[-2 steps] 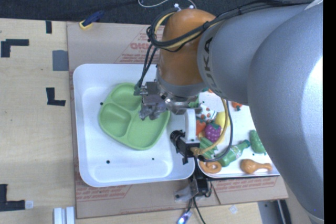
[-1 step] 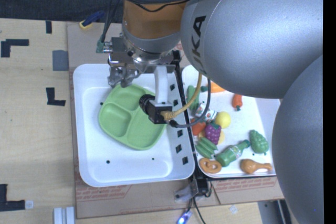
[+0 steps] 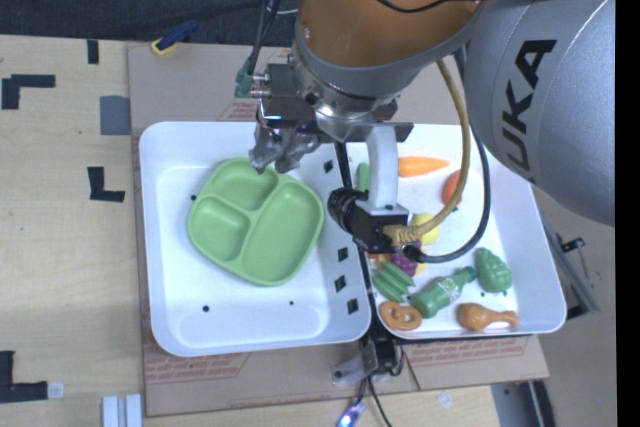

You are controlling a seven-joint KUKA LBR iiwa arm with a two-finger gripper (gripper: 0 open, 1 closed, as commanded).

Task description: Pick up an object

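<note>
Green divided plate [image 3: 256, 233] mid left bin [image 3: 165, 315], gripper [image 3: 278, 151] at its far rim

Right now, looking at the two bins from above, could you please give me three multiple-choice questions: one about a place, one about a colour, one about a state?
1. In which bin does the divided plate lie?
A. the left bin
B. the right bin
C. outside both bins

2. What colour is the divided plate?
A. orange
B. light green
C. white

3. How does the toy bottle rest?
A. standing upright
B. lying on its side
C. hanging from the gripper

Answers:
1. A, the plate sits on the floor of the left bin, while the small toys are in the right bin.
2. B, it is pale green against the white bin.
3. B, the bottle lies flat among the toys, near the toy drumstick; the gripper is over the plate's upper rim.
</note>
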